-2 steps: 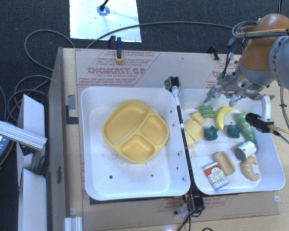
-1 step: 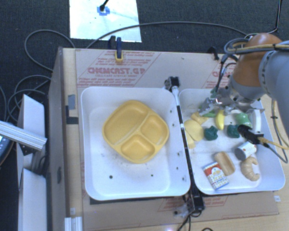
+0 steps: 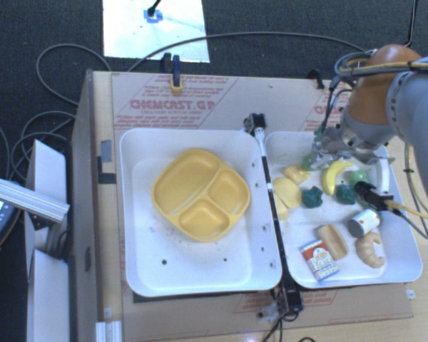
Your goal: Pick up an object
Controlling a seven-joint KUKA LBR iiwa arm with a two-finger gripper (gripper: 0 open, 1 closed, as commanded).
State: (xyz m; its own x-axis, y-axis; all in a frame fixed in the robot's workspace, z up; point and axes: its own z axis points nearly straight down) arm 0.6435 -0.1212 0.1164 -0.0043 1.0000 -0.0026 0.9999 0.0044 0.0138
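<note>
Looking down at a slant from a fixed post above the brown board-topped bench (image 3: 200, 98), far enough off to take in both shallow white plastic bins (image 3: 139, 262) side by side, plus dark carpet floor (image 3: 43, 20) beyond; grey arm with orange band (image 3: 396, 91) entering from right.

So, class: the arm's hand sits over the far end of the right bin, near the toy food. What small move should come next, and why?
Probably a short, straight descent. The hand sits over the far part of the right bin, beside the banana and nothing shows between its fingers. The banana looks like the closest target, so lowering onto it seems the sensible next step.
</note>
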